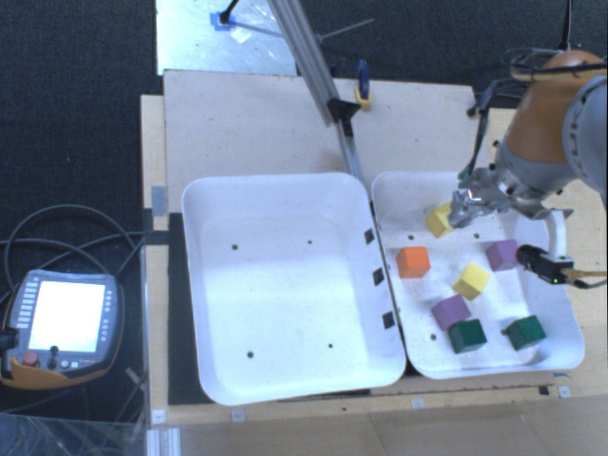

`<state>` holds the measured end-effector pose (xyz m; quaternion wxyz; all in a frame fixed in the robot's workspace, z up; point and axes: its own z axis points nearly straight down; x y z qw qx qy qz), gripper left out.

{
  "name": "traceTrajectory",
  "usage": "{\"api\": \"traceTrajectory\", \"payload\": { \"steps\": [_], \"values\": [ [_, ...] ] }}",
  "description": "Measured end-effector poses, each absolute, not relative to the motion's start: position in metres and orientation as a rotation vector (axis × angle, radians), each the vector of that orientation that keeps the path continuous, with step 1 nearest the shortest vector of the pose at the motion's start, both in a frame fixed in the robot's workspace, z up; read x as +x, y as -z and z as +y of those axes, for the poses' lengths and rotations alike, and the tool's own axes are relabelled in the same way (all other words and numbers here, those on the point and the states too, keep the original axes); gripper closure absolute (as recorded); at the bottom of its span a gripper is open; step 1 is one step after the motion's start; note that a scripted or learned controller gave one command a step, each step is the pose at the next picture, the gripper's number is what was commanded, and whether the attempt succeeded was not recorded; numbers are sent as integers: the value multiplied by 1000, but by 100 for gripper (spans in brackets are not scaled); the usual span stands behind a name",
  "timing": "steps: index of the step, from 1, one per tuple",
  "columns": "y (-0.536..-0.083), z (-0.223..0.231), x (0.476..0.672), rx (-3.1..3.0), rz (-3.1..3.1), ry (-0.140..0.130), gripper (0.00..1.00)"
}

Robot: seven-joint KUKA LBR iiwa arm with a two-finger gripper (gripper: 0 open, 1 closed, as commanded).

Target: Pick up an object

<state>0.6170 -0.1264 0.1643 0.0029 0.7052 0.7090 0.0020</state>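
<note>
Yellow block [438,220] seemingly touches gripper [460,211], left side.

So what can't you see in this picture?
- Camera view: part of one yellow block, covered by the gripper.
- Whether that block is gripped: too small to tell.
- The arm, cut off by the right edge.
- The screen on the handheld controller: washed out white, unreadable.
- The far corner of the right bin, behind the arm.
</note>
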Motion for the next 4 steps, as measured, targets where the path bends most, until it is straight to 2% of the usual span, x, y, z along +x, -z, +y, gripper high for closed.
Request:
{"api": "traceTrajectory", "payload": {
  "steps": [2,3,4],
  "values": [
    [-263,-127,619,2210,2222,-7,100],
    [-254,-78,611,2212,2232,-3,100],
    [-248,-31,620,2210,2232,-4,100]
  ]
}}
